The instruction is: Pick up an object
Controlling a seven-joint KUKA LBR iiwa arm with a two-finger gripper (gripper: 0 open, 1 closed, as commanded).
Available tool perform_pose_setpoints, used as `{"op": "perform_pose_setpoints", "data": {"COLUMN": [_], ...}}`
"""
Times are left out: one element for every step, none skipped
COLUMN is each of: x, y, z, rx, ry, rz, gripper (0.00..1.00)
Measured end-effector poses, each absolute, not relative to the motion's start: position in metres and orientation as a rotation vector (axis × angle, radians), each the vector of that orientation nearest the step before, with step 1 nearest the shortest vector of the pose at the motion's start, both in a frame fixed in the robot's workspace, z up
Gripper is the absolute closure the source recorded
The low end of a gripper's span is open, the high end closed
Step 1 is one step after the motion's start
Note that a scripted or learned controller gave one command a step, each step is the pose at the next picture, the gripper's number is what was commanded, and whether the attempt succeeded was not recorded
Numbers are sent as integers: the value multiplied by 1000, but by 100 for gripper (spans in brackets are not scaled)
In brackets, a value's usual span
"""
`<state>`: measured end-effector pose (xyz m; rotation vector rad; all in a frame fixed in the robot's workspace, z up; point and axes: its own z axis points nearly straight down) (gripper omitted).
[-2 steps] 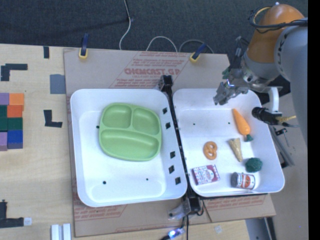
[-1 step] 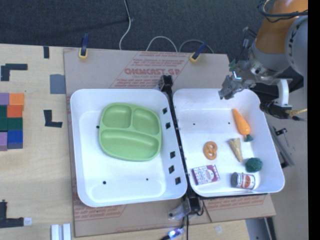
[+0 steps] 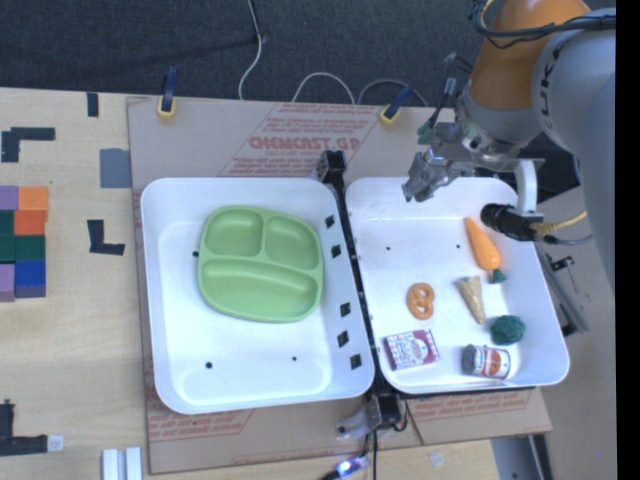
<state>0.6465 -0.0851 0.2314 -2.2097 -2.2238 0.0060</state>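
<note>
The right bin (image 3: pixel 400 228) holds several small items: an orange carrot (image 3: pixel 483 244), a pretzel (image 3: pixel 421 300), a tan wedge (image 3: pixel 472 297), a dark green broccoli piece (image 3: pixel 507 329), a small can (image 3: pixel 487 361) and a red-and-white packet (image 3: pixel 411 349). My gripper (image 3: pixel 424 185) hangs over the bin's far edge, left of the carrot and above the pretzel. Nothing shows between its fingers. The grey arm with its orange band (image 3: pixel 520 28) comes in from the upper right.
The left bin (image 3: pixel 170 268) holds a green divided plate (image 3: pixel 262 264). A black hinge strip (image 3: pixel 345 268) runs between the bins. Coloured blocks (image 3: pixel 22 243) sit at the far left of the bench. Cables loop behind the bins.
</note>
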Motion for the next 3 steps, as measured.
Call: {"op": "perform_pose_setpoints", "data": {"x": [626,614,609], "y": [-34,19,77], "z": [232,215,208], "rx": [-2210,-2210,-2211], "ry": [-2223,-2223,-2224], "rz": [8,10,11], "gripper": [100,100,100]}}
